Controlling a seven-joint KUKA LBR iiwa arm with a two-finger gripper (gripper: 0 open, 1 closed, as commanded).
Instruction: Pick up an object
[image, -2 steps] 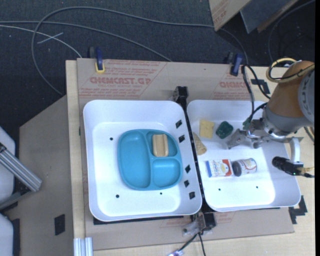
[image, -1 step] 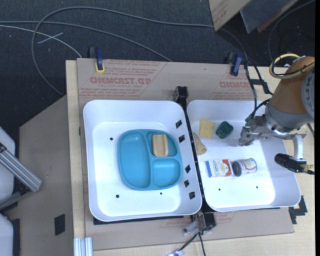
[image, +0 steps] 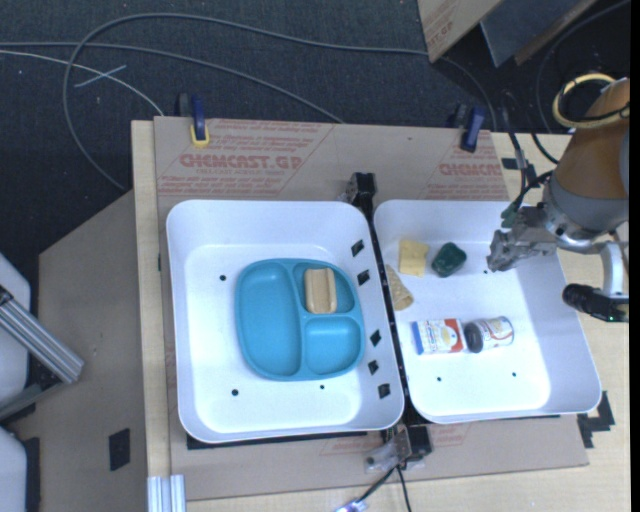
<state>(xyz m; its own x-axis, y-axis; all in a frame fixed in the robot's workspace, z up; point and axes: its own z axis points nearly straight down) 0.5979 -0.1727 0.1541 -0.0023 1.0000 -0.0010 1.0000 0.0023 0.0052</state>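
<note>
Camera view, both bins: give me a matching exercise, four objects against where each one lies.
Objects:
1. tan block
2. dark green object
3. pale yellow block
4. small can

Places:
A. right bin, just left of the dark green object
B. right bin, on its side beside a red, white and blue box
C. blue divided plate, left bin
D. right bin, nearest the gripper

Pairs: 1-C, 2-D, 3-A, 4-B

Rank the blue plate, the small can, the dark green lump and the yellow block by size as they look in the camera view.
1. blue plate, by far the largest.
2. small can.
3. yellow block and dark green lump: these look about alike, so no ranking between them.
</note>
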